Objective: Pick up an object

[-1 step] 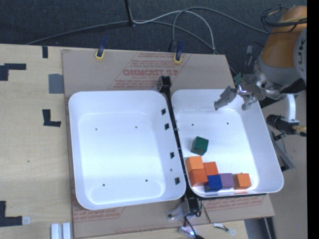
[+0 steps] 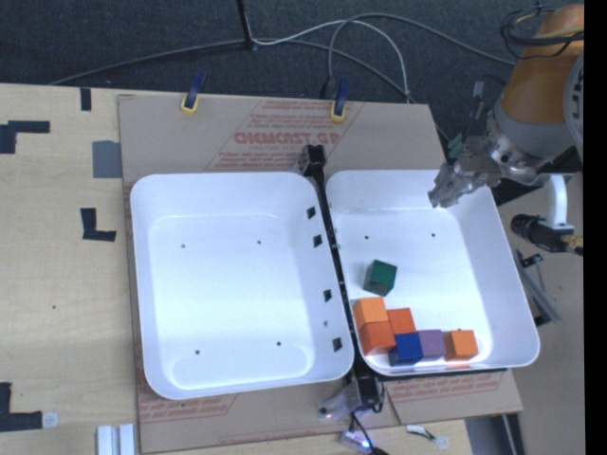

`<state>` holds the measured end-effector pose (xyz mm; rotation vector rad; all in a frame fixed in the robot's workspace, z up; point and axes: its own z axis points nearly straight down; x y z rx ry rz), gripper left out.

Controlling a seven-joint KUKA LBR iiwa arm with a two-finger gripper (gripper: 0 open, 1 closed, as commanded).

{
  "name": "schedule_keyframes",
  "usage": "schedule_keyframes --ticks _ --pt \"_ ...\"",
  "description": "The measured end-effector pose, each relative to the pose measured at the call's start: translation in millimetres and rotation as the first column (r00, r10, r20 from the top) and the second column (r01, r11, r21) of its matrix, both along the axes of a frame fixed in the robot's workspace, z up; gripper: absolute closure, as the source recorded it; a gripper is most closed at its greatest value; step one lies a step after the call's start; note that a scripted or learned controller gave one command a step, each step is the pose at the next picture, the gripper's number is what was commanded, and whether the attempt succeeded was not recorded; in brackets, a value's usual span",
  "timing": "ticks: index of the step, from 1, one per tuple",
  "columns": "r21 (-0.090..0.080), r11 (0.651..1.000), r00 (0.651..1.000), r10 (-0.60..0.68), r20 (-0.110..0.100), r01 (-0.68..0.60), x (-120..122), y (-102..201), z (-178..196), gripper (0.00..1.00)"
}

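Note:
A dark green cube (image 2: 380, 277) lies alone near the middle of the right bin (image 2: 493, 254). Along that bin's near edge sits a cluster of blocks: an orange block (image 2: 373, 322), a red-orange block (image 2: 400, 320), a blue block (image 2: 408, 348), a purple block (image 2: 432, 343) and a small orange block (image 2: 462, 344). My gripper (image 2: 446, 192) hangs over the far right corner of the right bin, well away from every block. Nothing shows between its fingers.
The left bin (image 2: 152, 282) stands beside the right one, with a black clip divider (image 2: 324, 245) between them. Both rest on a cardboard sheet (image 2: 256, 131). Cables run along the back, and the arm's grey body fills the upper right.

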<state>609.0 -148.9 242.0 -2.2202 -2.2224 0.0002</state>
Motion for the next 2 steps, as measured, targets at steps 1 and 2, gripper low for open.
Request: schedule_keyframes --ticks 1,2 --pt "-0.001 0.999 0.999 0.053 0.006 -0.053 -52.5 5.6 55.7 1.00" --pt "0.000 0.999 0.999 0.054 0.000 -0.054 -52.7 6.2 62.4 1.00"
